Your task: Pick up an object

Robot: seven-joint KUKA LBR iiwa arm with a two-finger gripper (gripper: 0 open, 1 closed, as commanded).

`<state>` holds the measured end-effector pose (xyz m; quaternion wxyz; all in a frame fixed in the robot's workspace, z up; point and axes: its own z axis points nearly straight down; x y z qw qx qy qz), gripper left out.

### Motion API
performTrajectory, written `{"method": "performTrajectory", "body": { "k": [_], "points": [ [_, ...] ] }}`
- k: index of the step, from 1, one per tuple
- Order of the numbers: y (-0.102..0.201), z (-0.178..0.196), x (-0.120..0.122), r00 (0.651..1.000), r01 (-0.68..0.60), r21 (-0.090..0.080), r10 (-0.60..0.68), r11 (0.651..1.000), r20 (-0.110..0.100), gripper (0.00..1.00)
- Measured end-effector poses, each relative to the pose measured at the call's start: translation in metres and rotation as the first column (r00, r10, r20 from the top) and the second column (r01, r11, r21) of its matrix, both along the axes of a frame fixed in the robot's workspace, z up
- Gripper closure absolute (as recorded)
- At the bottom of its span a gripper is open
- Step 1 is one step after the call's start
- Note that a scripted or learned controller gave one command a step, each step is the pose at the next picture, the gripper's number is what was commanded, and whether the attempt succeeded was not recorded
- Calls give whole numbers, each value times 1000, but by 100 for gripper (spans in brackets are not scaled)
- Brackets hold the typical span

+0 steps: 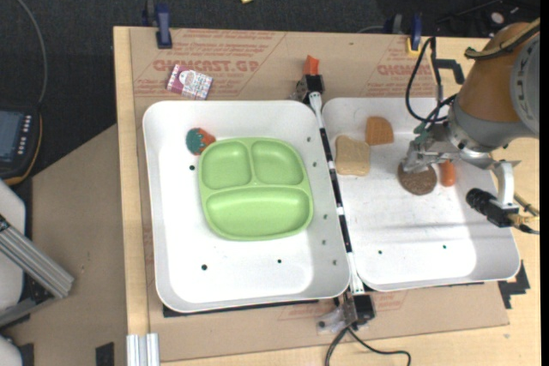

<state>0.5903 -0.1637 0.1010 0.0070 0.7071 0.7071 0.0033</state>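
- Gripper (419,160) hangs in the right bin (480,266), directly over a brown disc (418,182); jaw state cannot be told.
- Orange piece (448,174) just beside the disc.
- Green tray (255,188) in the left bin (171,210).
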Motion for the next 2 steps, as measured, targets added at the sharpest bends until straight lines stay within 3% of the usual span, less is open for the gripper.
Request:
{"method": "performTrajectory", "body": {
  "k": [1,2],
  "points": [
    [-61,24,-29,1000,6,0,-6,1000,-11,100],
    [18,104,-70,1000,-5,7,5,1000,-13,100]
  ]
}}
